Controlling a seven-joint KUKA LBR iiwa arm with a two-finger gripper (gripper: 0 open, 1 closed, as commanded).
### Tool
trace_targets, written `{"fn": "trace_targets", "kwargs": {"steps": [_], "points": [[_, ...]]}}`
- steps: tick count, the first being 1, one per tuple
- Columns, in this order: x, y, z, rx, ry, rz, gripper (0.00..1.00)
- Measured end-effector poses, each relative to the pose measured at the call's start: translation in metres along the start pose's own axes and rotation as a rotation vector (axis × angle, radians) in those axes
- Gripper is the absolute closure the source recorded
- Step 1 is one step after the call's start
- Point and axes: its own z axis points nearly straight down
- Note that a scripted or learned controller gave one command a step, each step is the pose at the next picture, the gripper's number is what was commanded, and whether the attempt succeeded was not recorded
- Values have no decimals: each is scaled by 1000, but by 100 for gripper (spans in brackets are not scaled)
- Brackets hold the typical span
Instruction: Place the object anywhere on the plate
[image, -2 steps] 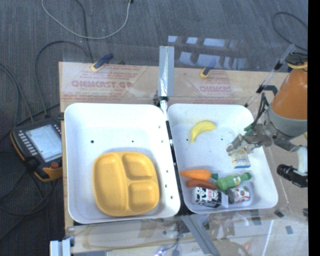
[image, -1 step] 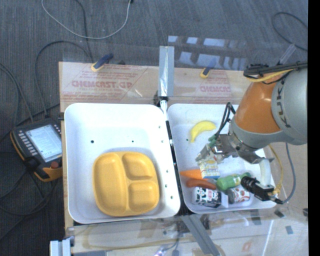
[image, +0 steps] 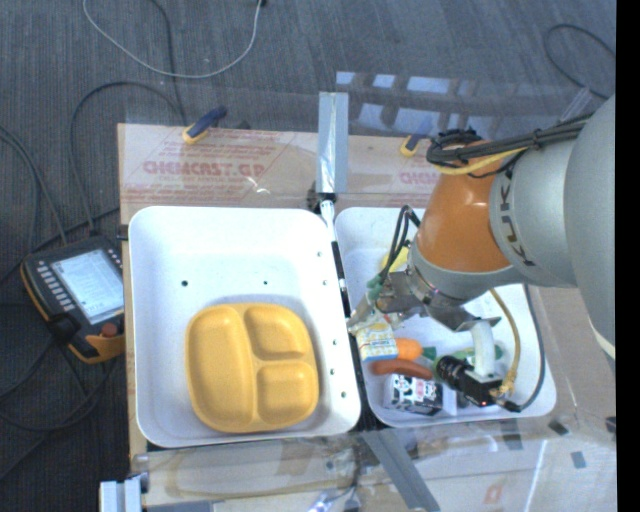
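A yellow plate (image: 254, 366) with three compartments lies in the left white bin (image: 170, 250), toward its front. My gripper (image: 383, 298) is low over the left side of the right bin (image: 535, 395), under the orange wrist band. Just below it lies a small pale yellow packet (image: 374, 338) against the bin's left wall. Close by are an orange carrot-like piece (image: 407, 350), a red item (image: 398, 368), a bit of green (image: 428, 354) and a black-and-white box (image: 414, 393). The arm hides the rest of that bin.
A metal divider post (image: 331, 140) stands between the two bins at the back. A teach pendant (image: 80, 295) rests on the floor to the left. Blue and yellow clamps (image: 203, 123) hold the bench board's far edge.
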Motion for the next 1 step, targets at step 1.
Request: {"fn": "trace_targets", "kwargs": {"steps": [1], "points": [[68,-2,0,0,0,15,100]]}}
